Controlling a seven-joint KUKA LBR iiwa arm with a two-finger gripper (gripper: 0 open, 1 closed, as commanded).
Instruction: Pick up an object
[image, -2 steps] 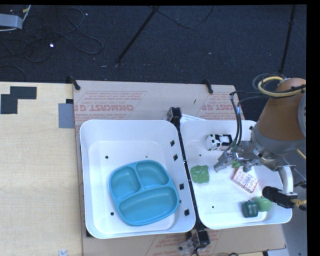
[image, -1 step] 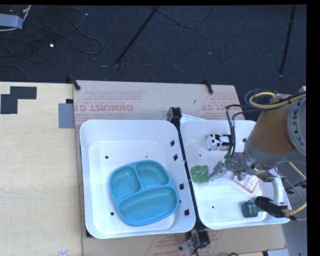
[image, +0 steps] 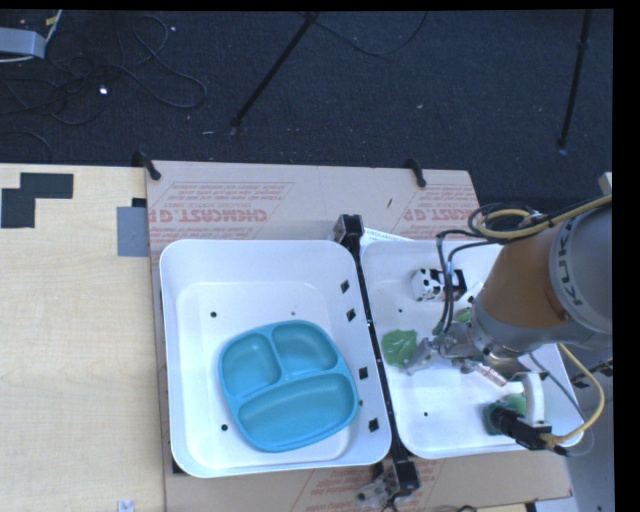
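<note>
We see the gripper (image: 425, 352) low in the right bin (image: 440, 440) beside a green object (image: 399, 346); we cannot tell its state. A blue divided plate (image: 288, 385) lies in the left bin (image: 190, 300).

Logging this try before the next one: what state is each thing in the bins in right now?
Blue tray: flat and upright in the left bin, nothing in its compartments.
Green object: lying in the right bin, near the divider, beside the gripper.
Black-and-white object: resting at the back of the right bin, apart from the gripper.
Gripper: low over the right bin, close to the green object.
</note>
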